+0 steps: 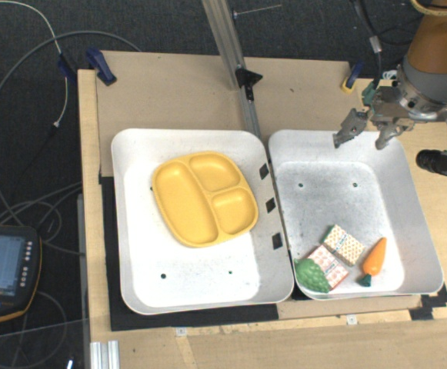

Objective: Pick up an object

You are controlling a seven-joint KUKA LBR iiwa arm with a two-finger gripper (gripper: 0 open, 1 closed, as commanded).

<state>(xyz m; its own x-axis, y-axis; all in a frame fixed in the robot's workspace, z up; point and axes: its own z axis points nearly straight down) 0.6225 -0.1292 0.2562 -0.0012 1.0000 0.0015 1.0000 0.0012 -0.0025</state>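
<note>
Bench with two white bins; hand open, empty, over right bin's far rim. Carrot, blocks crowd near corner; grasp could catch wall or neighbours.

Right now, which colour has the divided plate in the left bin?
Yellow. The divided plate with three compartments shows best in the camera view, lying in the left bin.
</note>
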